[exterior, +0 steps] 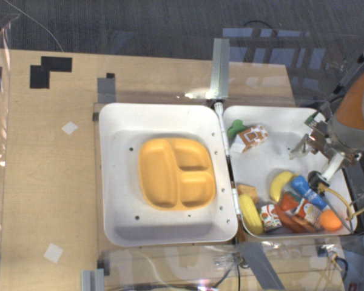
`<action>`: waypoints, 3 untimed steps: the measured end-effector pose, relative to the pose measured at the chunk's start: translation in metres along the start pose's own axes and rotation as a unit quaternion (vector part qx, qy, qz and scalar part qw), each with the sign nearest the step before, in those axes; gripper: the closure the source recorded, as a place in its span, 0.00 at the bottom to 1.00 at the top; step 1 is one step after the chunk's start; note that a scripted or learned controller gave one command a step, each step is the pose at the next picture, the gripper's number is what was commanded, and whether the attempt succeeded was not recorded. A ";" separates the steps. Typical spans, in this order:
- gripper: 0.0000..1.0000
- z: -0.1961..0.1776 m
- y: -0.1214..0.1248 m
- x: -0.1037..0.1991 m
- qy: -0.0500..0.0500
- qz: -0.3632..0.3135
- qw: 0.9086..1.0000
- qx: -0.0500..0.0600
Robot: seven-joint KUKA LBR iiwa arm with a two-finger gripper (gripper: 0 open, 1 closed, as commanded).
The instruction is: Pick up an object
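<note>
While I watch from the overhead camera, this is my read, line by line.
Arm: grey, orange band, coming in from the right over the right bin.
Gripper: over the bin's right side, above bare white floor; I cannot tell how far it is open, nor whether it has hold of anything.
Objects to pick: all lying in the right bin.
Far left corner: a brown-and-white carton touching a green item, well apart from the gripper.
Front edge: a crowded row: corn cob, small can, banana, blue bottle, a red item, orange.
Nearest to gripper: I'd say the blue bottle and the banana.
Left bin: a yellow divided plate in its middle.
</note>
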State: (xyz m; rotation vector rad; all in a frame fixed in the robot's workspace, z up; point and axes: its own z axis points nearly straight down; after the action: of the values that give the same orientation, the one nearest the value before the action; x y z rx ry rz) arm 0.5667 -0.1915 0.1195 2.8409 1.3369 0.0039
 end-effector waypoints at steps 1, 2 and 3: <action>0.00 -0.015 0.027 0.035 0.001 0.189 0.982 0.000; 0.00 -0.014 0.039 0.015 0.000 0.324 0.946 0.000; 0.00 0.032 0.026 0.004 0.002 0.329 0.944 -0.001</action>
State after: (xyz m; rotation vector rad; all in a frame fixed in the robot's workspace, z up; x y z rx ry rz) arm 0.5894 -0.2046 0.0877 3.1233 0.3264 0.0104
